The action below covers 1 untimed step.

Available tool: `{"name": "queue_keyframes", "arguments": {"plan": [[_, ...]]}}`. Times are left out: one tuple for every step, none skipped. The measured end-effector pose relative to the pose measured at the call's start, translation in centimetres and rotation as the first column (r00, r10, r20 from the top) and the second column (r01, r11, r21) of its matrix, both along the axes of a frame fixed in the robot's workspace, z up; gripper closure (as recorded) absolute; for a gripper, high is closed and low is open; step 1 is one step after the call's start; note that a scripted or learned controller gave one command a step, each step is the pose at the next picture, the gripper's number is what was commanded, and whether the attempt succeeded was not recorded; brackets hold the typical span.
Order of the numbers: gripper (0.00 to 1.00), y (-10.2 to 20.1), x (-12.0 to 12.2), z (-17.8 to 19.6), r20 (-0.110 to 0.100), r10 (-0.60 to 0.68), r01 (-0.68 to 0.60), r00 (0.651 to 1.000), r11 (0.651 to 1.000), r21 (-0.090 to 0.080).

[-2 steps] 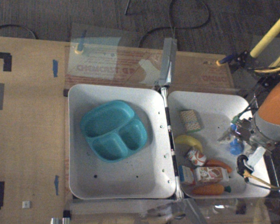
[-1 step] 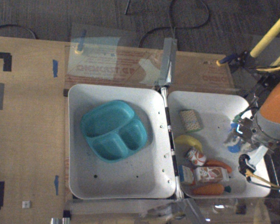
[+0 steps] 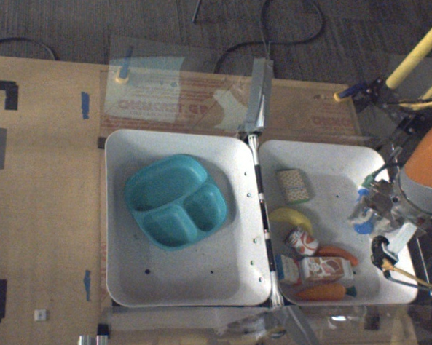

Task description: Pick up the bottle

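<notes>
Lying flat: white-and-red bottle (image 3: pixel 319 269), pale-capped.

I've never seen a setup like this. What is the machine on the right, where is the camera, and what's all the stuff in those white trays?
One camera looks down at a slant on a bench with two shallow white bins. The grey arm with an orange band reaches in from the right; its pincer hangs over the right white bin. I see nothing held in it. That bin holds a small carton-like bottle lying on its side, a yellow banana, a speckled sponge block, a small red-and-white can and an orange carrot. The left white bin holds a teal divided plastic plate.
</notes>
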<state>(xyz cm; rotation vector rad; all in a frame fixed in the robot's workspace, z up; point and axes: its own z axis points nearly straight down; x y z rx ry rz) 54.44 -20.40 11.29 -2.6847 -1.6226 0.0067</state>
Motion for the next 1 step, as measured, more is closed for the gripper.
{"name": "queue_keyframes", "arguments": {"plan": [[1.00, 5.21, 1.26, 11.65, 0.003, 0.046, -0.046, 0.999, 0.999, -0.002]]}}
